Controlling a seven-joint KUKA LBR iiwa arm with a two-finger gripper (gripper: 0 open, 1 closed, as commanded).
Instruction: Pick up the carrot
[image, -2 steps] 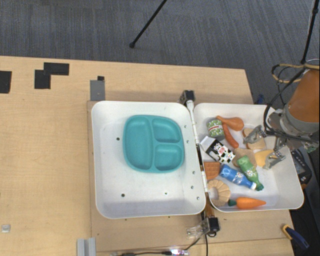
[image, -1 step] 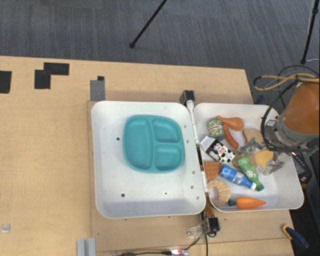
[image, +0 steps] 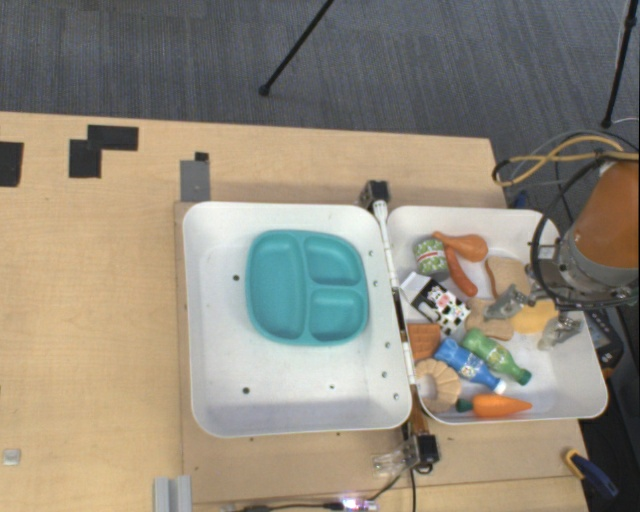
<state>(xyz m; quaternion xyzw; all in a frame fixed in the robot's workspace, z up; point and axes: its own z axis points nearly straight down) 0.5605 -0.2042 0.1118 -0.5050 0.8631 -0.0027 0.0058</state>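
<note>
Carrot (image: 501, 405) at the near edge of the right bin (image: 590, 400), beside a green bottle (image: 493, 358)
Farther back, the gripper (image: 535, 315) hovers over the toys, jaws spread and holding nothing; a teal plate (image: 305, 286) lies in the left bin (image: 215, 330)

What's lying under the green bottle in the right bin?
The green bottle lies across the blue bottle beneath it, near the front of the right bin. The carrot lies apart, closer to the front wall. Whatever lies below the two bottles is covered.
</note>
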